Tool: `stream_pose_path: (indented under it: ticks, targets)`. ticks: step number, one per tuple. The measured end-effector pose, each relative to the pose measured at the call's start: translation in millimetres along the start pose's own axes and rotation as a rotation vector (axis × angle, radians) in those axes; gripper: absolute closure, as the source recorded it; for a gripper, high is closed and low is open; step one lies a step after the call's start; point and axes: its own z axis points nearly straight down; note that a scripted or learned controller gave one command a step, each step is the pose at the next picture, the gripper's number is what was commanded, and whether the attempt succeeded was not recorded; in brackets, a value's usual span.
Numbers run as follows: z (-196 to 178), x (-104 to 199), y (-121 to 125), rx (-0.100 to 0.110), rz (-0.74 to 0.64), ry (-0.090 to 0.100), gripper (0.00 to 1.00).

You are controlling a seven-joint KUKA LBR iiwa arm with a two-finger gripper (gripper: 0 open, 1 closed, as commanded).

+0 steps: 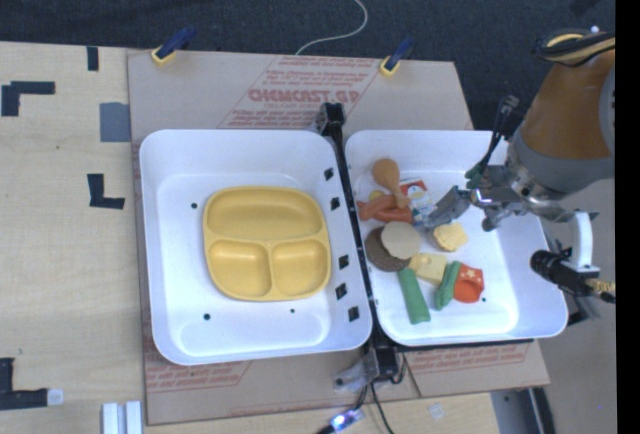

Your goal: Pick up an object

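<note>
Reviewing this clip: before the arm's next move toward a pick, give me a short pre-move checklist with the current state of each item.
1. Gripper is over the right bin: ok, above the toy food pile.
2. An object between its fingers: not ok, none visible.
3. Targets within reach: ok, the yellow piece and orange carrot lie beside it.
4. Finger opening: cannot tell.
5. Yellow tray sits flat in the left bin: ok.
6. Green piece apart from the gripper: ok.

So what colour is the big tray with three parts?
Yellow. The tray sits in the left bin, camera view.
</note>
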Motion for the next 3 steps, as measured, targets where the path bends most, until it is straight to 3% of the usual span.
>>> stream_pose_path:
  ticks: [1,3]
  targets:
    - [-3.5,0.0,1.9,-0.008,-0.001,-0.001,0.00]
    - [97.6,1.1,-9.1,-0.002,-0.001,-0.001,0.00]
